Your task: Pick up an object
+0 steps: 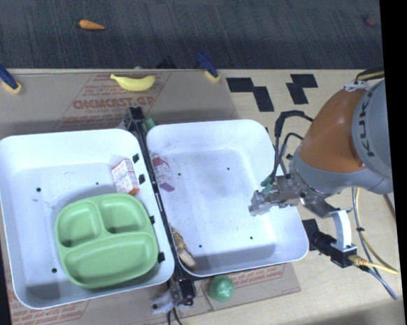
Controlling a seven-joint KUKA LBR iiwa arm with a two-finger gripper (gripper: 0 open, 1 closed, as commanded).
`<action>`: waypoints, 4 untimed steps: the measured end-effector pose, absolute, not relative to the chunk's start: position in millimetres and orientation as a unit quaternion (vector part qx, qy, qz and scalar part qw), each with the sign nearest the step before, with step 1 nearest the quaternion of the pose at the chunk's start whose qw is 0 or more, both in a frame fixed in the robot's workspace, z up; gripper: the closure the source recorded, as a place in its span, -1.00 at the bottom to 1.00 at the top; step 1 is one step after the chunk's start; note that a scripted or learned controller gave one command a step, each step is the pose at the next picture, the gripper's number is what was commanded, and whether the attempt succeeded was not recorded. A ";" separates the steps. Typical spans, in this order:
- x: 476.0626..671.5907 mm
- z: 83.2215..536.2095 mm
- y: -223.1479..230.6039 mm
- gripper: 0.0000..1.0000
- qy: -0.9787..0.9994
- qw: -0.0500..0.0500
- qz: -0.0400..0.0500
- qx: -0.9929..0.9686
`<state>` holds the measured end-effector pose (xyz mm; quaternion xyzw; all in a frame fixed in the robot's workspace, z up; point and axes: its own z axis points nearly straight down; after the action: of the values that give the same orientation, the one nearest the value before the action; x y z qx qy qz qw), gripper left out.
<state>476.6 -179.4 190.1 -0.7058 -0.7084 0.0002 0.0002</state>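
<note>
Tool (257, 204): hung over the right bin (208, 133), close to that bin's right wall, about midway along it. Nothing was seen between its tips; whether it was spread or pressed together could not be told at this size. Arm (342, 147) reached in over the tabletop's right edge.

Right bin, contents: a small wrapped item (160, 170) against the left wall near the far corner; a pale brownish piece (182, 253) at the near left corner. Both lay well apart from the tool.

Left bin (20, 151), contents: a green tray (108, 237) filling the near half; a small carton (124, 176) just beyond it, toward the far right corner.

Tabletop (326, 289), loose items: a banana (133, 81) at the far edge; a green ball (221, 287) at the near edge, just outside the right bin.

Handling, judged: the wrapper looked light, soft and crinkly, likely to slip; best pinched across its middle. The carton seemed light and stiff, easy across its narrow sides. The tray appeared rigid, smooth and too wide except at a rim or divider. Items hugging the walls leave little room for one fingertip.
</note>
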 end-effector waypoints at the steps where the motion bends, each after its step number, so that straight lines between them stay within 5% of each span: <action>1: 476.5 189.5 -178.9 -1.00 -0.709 0.001 0.000 -0.706; 2: 509.7 176.2 -210.9 -1.00 -0.708 0.001 0.000 -0.706; 3: 569.9 126.2 -210.5 -1.00 -0.709 0.001 0.001 -0.705; 4: 490.3 104.6 -211.1 -1.00 -0.709 0.002 0.001 -0.705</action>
<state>490.3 -211.1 104.6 -0.7048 -0.7094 0.0013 0.0020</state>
